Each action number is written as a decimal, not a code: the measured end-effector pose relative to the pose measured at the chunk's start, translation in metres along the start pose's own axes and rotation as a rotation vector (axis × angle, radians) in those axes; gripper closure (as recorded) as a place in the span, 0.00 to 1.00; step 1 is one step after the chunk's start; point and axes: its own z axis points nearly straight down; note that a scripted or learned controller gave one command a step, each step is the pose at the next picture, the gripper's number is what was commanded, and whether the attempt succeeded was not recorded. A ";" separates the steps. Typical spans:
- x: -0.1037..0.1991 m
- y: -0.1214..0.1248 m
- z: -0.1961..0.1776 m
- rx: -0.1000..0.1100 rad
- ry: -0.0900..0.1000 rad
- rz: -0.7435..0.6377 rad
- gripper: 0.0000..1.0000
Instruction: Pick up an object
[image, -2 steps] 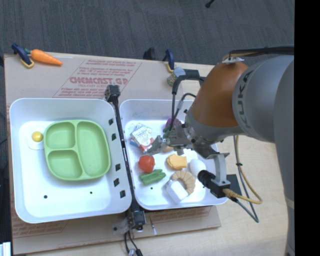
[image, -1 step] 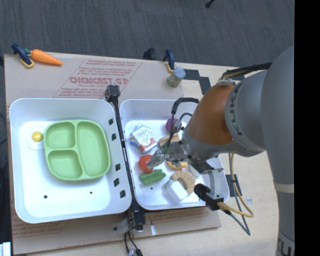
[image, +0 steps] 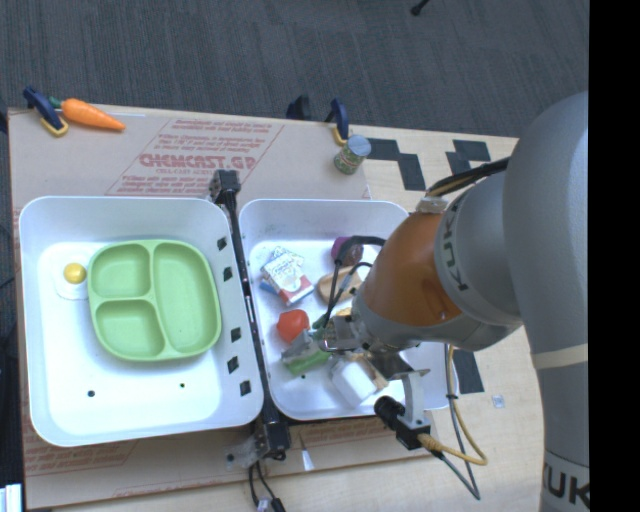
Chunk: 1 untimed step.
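Note:
The right bin (image: 300, 215) holds several small objects: a white and red carton (image: 284, 273), a red tomato-like piece (image: 292, 323), a green piece (image: 303, 360), a dark purple item (image: 347, 246), a tan piece (image: 331, 285) and a white block (image: 352, 382). My arm, with its orange band (image: 410, 275), hangs low over the middle of this bin. The gripper (image: 335, 345) sits just right of the red and green pieces, its tips hidden among them.
A green divided plate (image: 155, 297) lies in the left bin (image: 60, 400) with a small yellow item (image: 74, 272) beside it. On the cardboard behind the bins lie an orange carrot (image: 92, 115) and a small can (image: 351, 154). Blue clamps hold the board's far edge.

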 end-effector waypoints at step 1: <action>0.001 0.003 -0.011 -0.005 0.000 -0.007 1.00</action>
